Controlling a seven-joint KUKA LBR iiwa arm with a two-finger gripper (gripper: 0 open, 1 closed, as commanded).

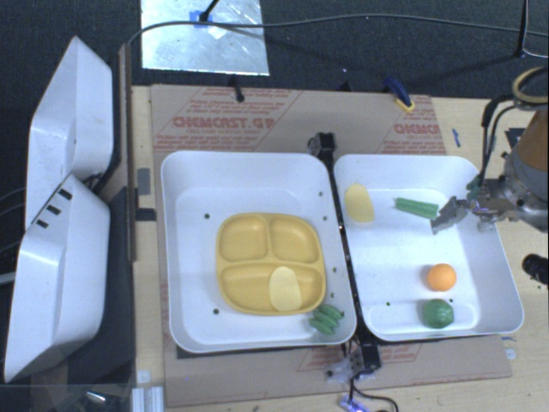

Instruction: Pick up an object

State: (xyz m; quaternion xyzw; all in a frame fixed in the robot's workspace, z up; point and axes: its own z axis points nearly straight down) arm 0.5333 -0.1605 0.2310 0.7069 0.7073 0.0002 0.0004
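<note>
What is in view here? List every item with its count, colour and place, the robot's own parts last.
bins: 2, white, side by side on the bench
divided plate: 1, yellow, middle of the left bin
pale oval piece: 1, light yellow, in the plate's large front compartment
green bundle: 1, green, left bin, front right corner beside the plate
pale yellow piece: 1, light yellow, right bin, back left
green stick: 1, green, right bin, back middle
orange ball: 1, orange, right bin, front right
green round piece: 1, green, right bin, just in front of the orange ball
cardboard sheet: 1, tan with red print, under the bins
arm: 1, grey, at the right edge
gripper: 1, grey, over the right bin beside the green stick
</note>
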